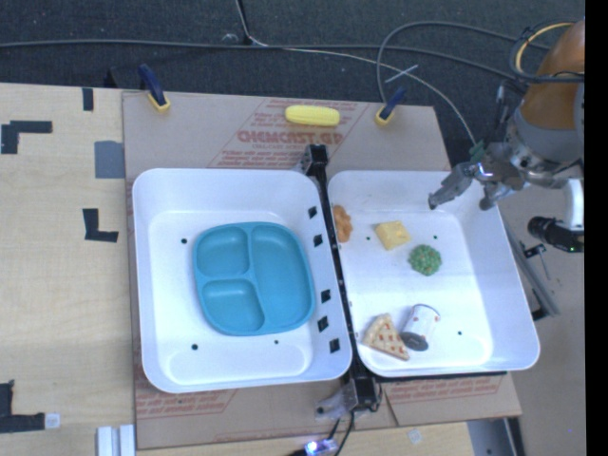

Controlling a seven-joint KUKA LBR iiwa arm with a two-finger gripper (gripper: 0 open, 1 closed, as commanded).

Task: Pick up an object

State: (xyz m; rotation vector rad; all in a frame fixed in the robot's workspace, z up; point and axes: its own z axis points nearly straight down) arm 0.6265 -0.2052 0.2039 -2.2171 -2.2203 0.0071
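We see the grey arm's two-finger tool (468,189) poised over the far right corner of the right-hand shallow white bin (494,283), its fingers spread apart and grasping nothing. Inside that bin, nearest the tool, lies a small yellow cheese-like block (391,234); a green broccoli-like floret (425,259) sits just beside it, an orange lump (341,223) against the bin's left wall, and a waffle-patterned wedge (386,337) with a small white and grey cup (419,326) toward its near edge. Left of that bin, the second white bin (157,255) holds a blue three-compartment plastic tray (254,277).
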